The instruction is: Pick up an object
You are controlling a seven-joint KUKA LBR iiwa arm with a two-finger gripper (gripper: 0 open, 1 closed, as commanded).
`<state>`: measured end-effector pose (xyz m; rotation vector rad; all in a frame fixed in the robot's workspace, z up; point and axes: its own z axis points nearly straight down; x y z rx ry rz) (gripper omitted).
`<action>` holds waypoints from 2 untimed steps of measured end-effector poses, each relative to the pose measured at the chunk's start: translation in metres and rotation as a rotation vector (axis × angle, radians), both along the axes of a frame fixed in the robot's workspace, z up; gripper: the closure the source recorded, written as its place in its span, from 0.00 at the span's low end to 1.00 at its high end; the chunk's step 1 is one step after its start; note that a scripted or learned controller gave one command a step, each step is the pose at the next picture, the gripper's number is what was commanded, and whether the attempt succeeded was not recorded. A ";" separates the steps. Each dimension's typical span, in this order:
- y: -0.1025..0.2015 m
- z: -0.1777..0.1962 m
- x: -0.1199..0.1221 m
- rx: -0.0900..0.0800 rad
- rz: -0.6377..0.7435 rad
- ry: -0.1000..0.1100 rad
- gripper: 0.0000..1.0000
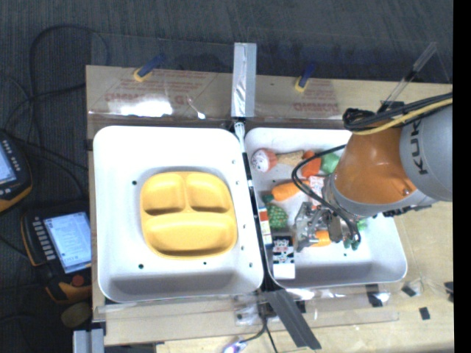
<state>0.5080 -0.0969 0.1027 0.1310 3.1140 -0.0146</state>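
The arm (pixel 412 160) is seen reaching in from the right, its orange band (pixel 372 169) lying over the right bin (pixel 383 259). The gripper (pixel 318 226) is lowered into the middle of that bin, among a cluster of small objects. Whether anything sits between its parts cannot be told, because the metal parts are blurred against the clutter.

An orange object (pixel 284 192) lies just to the left of the gripper and slightly farther from the camera. A green object (pixel 277 215) is placed directly below it, left of the gripper and near the bin's left wall. A small orange piece (pixel 321 237) is seen right at the gripper, touching or just beside it. A white round object (pixel 260 159) rests at the far left corner of the bin, well apart from the gripper. A white card with dark print (pixel 282 256) lies at the near left.

In the left bin (pixel 118 197) a yellow divided tray (pixel 189 212) is seated at the centre.
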 end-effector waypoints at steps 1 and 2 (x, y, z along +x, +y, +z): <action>0.015 0.136 0.027 0.011 -0.033 0.021 1.00; 0.015 0.136 0.027 0.011 -0.033 0.021 0.00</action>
